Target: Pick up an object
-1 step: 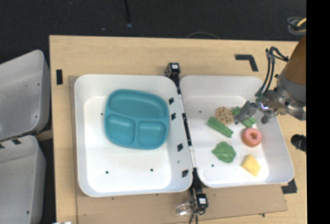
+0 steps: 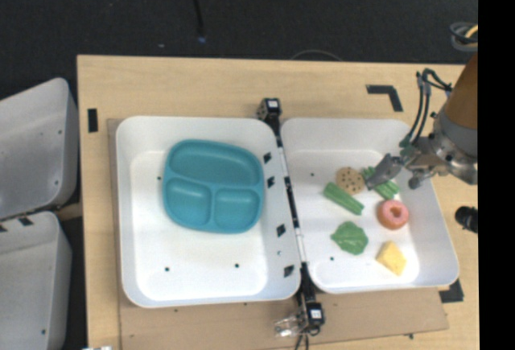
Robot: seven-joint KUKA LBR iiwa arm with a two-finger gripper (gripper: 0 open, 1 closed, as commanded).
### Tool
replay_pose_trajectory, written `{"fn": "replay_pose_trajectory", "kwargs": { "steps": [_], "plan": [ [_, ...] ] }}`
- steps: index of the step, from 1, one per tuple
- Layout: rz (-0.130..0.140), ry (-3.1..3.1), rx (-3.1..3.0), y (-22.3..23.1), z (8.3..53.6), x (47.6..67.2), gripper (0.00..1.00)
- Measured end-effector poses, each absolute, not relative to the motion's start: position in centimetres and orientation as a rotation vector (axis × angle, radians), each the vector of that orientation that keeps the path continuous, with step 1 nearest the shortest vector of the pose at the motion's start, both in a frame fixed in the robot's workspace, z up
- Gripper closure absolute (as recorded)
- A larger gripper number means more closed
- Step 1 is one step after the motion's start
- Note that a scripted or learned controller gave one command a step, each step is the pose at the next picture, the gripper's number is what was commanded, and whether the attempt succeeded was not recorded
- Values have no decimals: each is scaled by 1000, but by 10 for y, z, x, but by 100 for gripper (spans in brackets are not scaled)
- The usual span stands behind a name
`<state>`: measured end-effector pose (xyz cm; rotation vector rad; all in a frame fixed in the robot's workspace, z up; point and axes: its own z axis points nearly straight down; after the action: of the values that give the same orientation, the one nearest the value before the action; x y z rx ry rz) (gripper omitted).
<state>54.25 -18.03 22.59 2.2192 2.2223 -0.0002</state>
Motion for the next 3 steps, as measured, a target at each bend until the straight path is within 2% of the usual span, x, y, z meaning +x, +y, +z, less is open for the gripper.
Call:
{"fn": "replay_pose_trajectory", "kwargs": {
  "steps": [1, 2, 3],
  "plan": [
    [-4, 2221, 2224, -178, 183, 543, 0],
    [-5, 2216, 2230, -179, 125, 551, 0],
    [-1, 2215, 2227, -179, 100, 552, 0]
  ]
}}
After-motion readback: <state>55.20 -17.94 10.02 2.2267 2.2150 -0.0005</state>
